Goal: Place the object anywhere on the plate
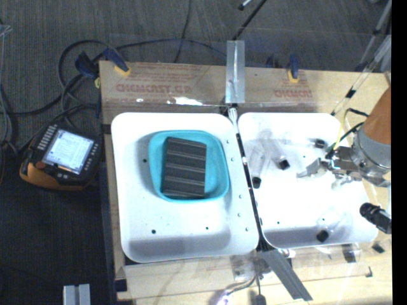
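Bench [159, 88] bearing two shallow white bins side by side. The left bin [127, 221] contains a turquoise plate [219, 170], on which a dark grey ribbed block [184, 167] lies flat, covering most of the plate's centre. The right bin [299, 215] is entered from the right by the grey arm [375, 148], with its orange band [388, 116] above the wrist. The gripper [315, 167] hovers over the middle of the right bin, well apart from the plate; whether it is open or closed cannot be told. A handheld controller [60, 154] with a lit screen lies on the floor left of the bench.
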`<state>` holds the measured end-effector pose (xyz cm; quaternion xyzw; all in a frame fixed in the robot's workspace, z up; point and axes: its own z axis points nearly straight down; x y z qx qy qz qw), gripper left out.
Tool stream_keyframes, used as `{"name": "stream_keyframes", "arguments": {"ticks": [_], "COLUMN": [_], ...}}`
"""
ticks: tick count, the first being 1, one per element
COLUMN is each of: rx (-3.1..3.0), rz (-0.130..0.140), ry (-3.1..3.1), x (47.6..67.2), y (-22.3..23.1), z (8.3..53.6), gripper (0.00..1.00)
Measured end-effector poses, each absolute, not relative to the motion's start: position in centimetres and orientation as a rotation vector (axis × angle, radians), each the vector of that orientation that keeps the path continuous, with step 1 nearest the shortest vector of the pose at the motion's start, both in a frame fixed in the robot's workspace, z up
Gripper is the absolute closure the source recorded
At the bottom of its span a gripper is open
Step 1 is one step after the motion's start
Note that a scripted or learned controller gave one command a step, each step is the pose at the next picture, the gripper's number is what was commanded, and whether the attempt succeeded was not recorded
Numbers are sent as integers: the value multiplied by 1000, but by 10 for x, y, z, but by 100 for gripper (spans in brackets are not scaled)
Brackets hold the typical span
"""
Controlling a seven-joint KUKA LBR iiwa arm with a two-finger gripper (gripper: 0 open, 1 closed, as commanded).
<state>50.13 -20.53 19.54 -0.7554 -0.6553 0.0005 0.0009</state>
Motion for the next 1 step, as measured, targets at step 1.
{"name": "stream_keyframes", "arguments": {"ticks": [1], "rx": [-2414], "rz": [3], "ry": [-2004], "x": [483], "y": [-119], "z": [153], "gripper": [0]}}
